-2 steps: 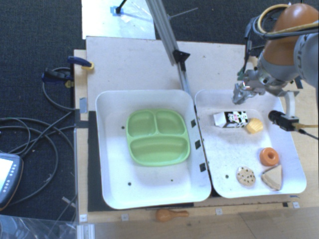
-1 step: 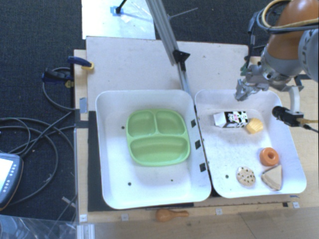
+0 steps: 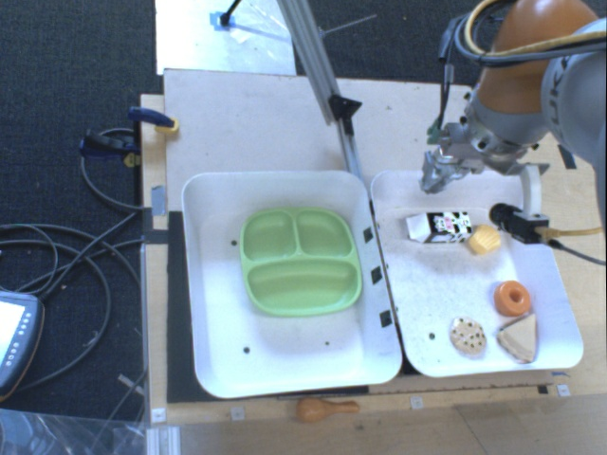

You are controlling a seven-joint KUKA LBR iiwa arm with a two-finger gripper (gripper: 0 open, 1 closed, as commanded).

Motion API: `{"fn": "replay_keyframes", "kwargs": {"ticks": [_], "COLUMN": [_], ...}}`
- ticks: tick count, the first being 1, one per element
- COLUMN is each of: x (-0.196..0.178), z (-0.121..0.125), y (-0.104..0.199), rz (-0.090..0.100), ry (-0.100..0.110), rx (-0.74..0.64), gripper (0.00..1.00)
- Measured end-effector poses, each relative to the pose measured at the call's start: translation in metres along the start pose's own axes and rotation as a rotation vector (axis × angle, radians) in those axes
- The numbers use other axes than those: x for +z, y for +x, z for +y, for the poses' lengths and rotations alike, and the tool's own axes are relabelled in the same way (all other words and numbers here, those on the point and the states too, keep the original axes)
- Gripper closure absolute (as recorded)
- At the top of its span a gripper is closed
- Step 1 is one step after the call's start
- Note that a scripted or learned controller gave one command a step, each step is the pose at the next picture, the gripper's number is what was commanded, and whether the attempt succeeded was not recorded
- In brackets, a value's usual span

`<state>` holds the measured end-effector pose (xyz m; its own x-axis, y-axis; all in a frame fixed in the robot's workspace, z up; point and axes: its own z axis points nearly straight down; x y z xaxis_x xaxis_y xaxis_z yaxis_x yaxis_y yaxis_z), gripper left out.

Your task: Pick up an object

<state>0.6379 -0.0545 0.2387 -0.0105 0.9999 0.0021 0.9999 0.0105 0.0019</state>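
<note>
Gripper (image 3: pixel 438 173) hangs over the right bin's (image 3: pixel 560 349) far left corner, nothing between its fingers; open or shut can't be told. Milk carton (image 3: pixel 440 227) lies just below it in that bin, yellow cupcake (image 3: pixel 484 240) touching the carton's right end. Donut (image 3: pixel 513 299), cookie (image 3: pixel 468 336) and sandwich wedge (image 3: pixel 520 337) sit nearer the bin's front. Green divided plate (image 3: pixel 301 261) in the left bin (image 3: pixel 213 349).

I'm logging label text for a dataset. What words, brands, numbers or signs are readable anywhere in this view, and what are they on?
No text can be read anywhere in this view.
Small carton in the right bin: black-and-white cow-patch print; any lettering is too small and blurred to read.
Handheld screen at the left edge: lit, but nothing legible.
Green divided plate, cookie, doughnut: no markings visible.
</note>
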Motion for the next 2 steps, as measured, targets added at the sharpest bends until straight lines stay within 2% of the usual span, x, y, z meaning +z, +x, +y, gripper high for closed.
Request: {"fn": "replay_keyframes", "kwargs": {"ticks": [2], "x": [0.011], "z": [-0.006], "y": [0.12], "rz": [0.001], "ry": [0.0], "rx": [-0.001], "gripper": [1.0]}}
